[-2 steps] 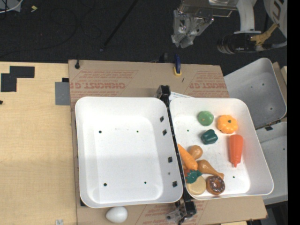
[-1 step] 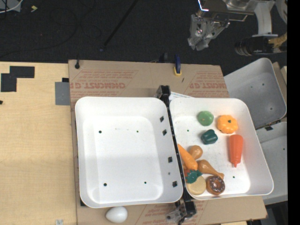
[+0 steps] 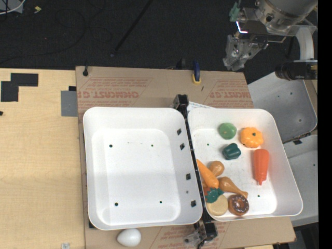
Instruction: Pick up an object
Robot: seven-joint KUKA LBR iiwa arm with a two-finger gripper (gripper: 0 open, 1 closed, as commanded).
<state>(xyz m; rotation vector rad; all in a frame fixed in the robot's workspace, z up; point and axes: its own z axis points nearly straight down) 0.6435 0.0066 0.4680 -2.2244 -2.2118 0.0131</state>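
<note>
arm (image 3: 282, 4) cropped by top edge, gripper (image 3: 239, 56) too blurry to read, teal piece (image 3: 212, 195) half buried under carrot (image 3: 207, 175) and drumstick (image 3: 232, 185).

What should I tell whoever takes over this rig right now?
Gripper: raised beyond the bins' far edge, above the bench, holding nothing visible.
Right bin: green ball, orange pumpkin, dark green pepper, red-orange carrot, and a crowded pile at the near-left corner including a doughnut and a drumstick.
White egg lies outside, in front of the left bin.
Done: nothing picked.
Left: descend, grasp one object; the carrot lies apart and looks easiest.
</note>
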